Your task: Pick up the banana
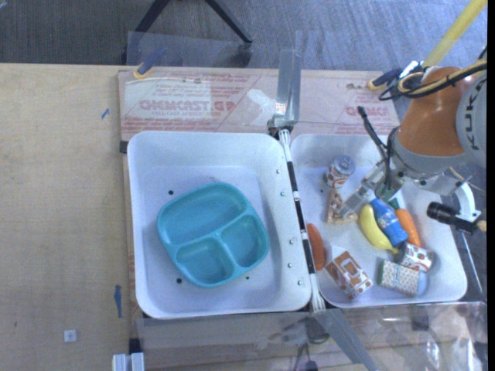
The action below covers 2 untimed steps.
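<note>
— Where's the banana (374,228) right now?

— In the right bin (448,288), about mid-bin, lying at a slant. A blue bottle (388,221) rests across its right side, and an orange carrot (407,226) sits just beyond that.

— And your pincer (370,189)?

— It hangs just above the banana's far end, coming in from the right. I cannot tell how wide it stands or whether it grips anything; from this angle the tips blur into the clutter.

— What worries you?

— Crowding, mostly. The bottle overlaps the banana, so my guess is a closing grip could catch the bottle instead, or pinch both and lose them on the lift. The small giraffe figure (334,204) and the can (339,171) sit just to the left, near enough for a tip to knock. The banana's curved, smooth skin could also squirt sideways if I close off-centre.

— Anything safe?

— The blue plate (213,234) in the left bin (151,284) is well apart, and the cartons (348,273) near the front are out of my way.
</note>
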{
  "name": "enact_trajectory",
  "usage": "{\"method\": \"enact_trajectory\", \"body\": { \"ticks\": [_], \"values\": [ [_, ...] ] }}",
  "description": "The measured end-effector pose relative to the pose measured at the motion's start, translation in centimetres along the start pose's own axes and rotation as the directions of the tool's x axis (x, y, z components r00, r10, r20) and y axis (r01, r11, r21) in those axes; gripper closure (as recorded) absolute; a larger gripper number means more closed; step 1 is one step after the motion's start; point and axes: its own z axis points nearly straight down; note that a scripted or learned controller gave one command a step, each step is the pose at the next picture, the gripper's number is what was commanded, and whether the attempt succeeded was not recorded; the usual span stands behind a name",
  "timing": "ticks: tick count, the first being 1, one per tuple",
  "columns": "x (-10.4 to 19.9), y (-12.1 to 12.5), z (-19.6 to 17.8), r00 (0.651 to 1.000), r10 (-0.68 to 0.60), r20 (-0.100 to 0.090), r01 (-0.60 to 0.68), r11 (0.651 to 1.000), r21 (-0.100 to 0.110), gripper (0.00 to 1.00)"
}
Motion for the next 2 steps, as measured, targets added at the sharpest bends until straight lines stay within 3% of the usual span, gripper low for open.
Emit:
{"method": "enact_trajectory", "body": {
  "ticks": [1, 2],
  "values": [
    [-1.2, 6.8, -4.4, 0.998, 0.051, -0.020, -0.051, 0.999, 0.017, 0.00],
    [-2.8, 5.1, 1.2, 0.999, 0.001, -0.032, -0.001, 1.000, 0.025, 0.00]
  ]
}}
